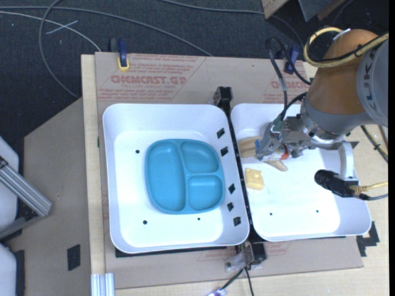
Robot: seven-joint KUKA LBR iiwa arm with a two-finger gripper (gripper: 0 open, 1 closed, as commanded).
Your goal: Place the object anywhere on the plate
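We see one surface (154, 73) bearing two white bins. The left bin (123, 165) holds one blue plate (184, 175) with three compartments, none of which carries an object. The right bin (308, 208) holds the arm's claw (271, 145), lowered near its left wall; we cannot tell how the claw stands. Just below it lies one pale yellow object (253, 179), a second tan piece (247, 147) beside the claw. We judge the task not yet done: pickup and transfer remain.

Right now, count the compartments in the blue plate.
3: in the blue plate in the left bin, one long section at left, two smaller ones at right, upper and lower.
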